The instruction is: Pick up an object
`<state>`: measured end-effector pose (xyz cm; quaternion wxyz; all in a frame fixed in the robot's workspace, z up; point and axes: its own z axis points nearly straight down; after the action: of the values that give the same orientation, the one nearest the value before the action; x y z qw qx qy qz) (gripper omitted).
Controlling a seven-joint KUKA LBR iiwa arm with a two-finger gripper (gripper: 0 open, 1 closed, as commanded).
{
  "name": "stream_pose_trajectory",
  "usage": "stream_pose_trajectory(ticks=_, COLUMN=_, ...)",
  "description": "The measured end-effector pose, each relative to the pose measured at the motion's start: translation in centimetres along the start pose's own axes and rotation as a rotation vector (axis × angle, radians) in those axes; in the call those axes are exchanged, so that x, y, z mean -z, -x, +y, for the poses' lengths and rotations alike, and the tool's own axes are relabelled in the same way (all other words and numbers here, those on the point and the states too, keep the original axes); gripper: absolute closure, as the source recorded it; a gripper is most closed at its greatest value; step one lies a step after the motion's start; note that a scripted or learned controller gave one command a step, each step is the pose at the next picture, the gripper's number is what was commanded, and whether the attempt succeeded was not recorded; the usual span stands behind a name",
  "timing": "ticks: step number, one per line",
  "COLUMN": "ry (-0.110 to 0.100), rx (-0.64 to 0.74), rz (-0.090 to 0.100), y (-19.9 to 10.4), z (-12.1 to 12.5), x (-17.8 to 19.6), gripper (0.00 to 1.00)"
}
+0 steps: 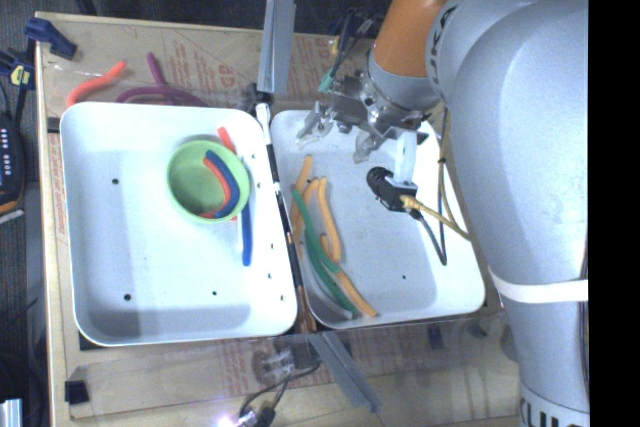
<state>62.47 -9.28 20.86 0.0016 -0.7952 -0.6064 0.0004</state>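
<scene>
The tool (337, 137) hangs over the far end of the right bin (405, 250). Its metal fingers (311, 125) stand spread, with bare white bin floor showing between them, so it reads as released and carrying nothing.

The nearest candidates lie just toward the near edge of the bin from it, slightly to the view's left: a loose bundle of orange strips (326, 213) and green strips (309, 237) along the bin's left wall. The far tip of the topmost orange strip ends close below the left finger. The bundle's long axis runs from the far end of the bin toward the near end, and its near end slants off to the view's right. The strips overlap and cross, so I judge that a grasp across the axis, the fingers closing from either side of one strip, is what the pick depends on. The tool would need to travel along the bundle and descend.

Further out, the left bin (130, 260) holds a green bowl (188, 179) with a red strip (232, 183) and a blue one curled inside it. A blue stick (246, 241) lies beside the bowl. These sit well apart from the tool, across the wall between the bins on the bench (190, 50).
</scene>
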Motion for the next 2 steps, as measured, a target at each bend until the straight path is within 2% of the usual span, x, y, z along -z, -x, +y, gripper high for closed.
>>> stream_pose_trajectory(ticks=1, ry=0.001, rx=0.052, rz=-0.001, y=2.3, z=2.3, x=-11.7, gripper=0.0)
stream_pose_trajectory(ticks=2, ry=0.001, rx=0.06, rz=0.002, y=2.0, z=2.3, x=-10.6, gripper=1.0)
